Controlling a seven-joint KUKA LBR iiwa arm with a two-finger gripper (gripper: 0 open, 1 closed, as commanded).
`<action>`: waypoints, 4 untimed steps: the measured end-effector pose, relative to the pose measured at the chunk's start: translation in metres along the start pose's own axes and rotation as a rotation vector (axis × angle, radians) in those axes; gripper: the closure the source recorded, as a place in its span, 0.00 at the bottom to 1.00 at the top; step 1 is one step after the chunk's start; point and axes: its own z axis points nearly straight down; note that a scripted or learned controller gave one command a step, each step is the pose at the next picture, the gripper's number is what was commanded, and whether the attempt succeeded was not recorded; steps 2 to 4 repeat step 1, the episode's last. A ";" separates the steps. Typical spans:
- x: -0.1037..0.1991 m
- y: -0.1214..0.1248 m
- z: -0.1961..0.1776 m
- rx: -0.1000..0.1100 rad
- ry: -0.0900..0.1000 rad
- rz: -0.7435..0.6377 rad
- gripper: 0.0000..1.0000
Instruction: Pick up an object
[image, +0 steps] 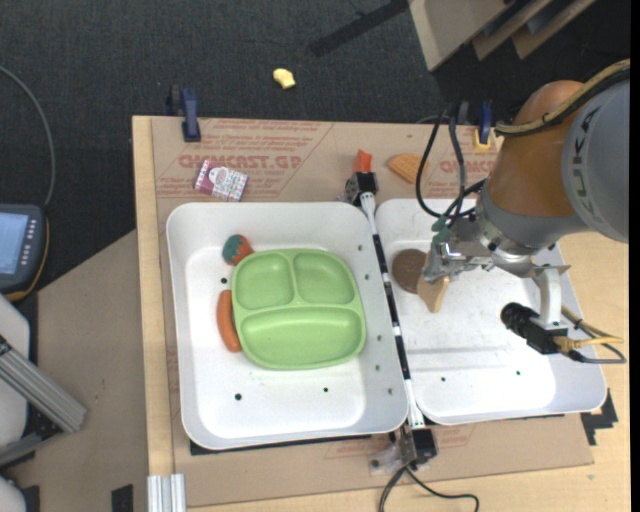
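Observation:
My gripper (441, 268) hangs over the upper left part of the right bin (500, 385). Just below its tip lies a small tan wedge-shaped piece (435, 294), touching or nearly touching it. A flat brown round object (406, 270) sits beside the gripper, close to the bin's left wall. In the left bin (200, 390) a green divided plate (298, 306) lies in the middle. An orange sausage-shaped object (227, 320) lies along the plate's left side, and a small green and red object (237, 248) sits at its upper left corner.
The bins stand on a cardboard sheet (290, 155). On it lie a pink packet (220, 180) and a tan piece (405, 167). Clamps (362, 182) sit at the bins' far edge. A yellow item (285, 77) lies on the dark floor.

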 end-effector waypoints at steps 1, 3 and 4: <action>0.009 -0.016 -0.032 0.004 -0.001 0.006 1.00; 0.009 -0.016 -0.032 0.004 -0.001 0.006 1.00; 0.009 -0.016 -0.032 0.004 -0.001 0.006 1.00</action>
